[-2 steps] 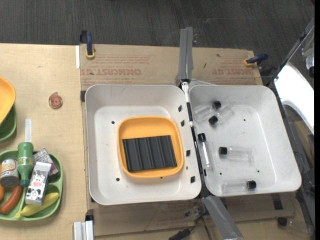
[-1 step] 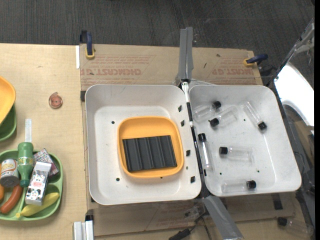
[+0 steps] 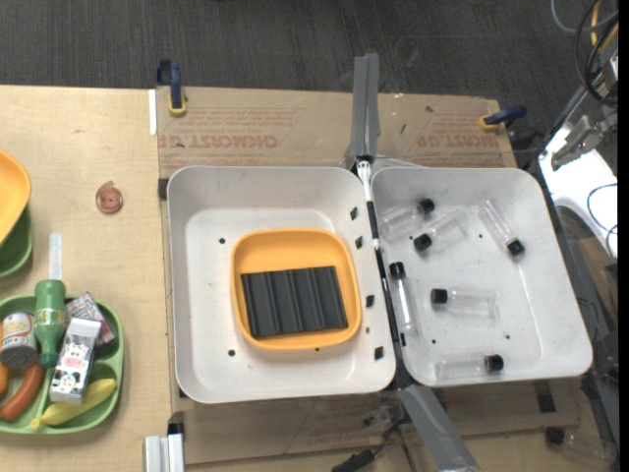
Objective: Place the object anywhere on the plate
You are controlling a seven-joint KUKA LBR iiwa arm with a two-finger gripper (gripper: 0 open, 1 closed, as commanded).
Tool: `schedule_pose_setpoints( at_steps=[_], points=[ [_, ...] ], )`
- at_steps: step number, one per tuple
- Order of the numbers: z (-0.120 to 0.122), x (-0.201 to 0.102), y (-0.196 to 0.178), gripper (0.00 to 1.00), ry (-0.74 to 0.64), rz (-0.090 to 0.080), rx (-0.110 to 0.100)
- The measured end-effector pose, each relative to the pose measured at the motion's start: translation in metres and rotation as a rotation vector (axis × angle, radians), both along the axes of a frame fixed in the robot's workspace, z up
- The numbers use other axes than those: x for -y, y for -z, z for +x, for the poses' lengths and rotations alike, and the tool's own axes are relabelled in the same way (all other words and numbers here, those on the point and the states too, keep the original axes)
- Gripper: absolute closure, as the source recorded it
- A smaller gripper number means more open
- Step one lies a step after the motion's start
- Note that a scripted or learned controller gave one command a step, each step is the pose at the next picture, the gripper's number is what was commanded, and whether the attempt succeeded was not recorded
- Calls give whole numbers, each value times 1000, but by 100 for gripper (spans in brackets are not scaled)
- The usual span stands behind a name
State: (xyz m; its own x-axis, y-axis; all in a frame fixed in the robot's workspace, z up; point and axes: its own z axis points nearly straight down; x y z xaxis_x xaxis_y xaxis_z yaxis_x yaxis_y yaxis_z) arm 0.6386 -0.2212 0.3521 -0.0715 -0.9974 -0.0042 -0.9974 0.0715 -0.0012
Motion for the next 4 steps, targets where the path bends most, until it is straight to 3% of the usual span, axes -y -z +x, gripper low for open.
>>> schedule_pose_setpoints(
  at_steps=[1,2,3,4],
  points=[
    [21,-1,89,0,-340,0,1],
    [19,-21,106,0,-586,1,1],
    [13,-12,148,0,-890,-1,2],
    [22,-8,139,0,-971,-4,5]
  ],
)
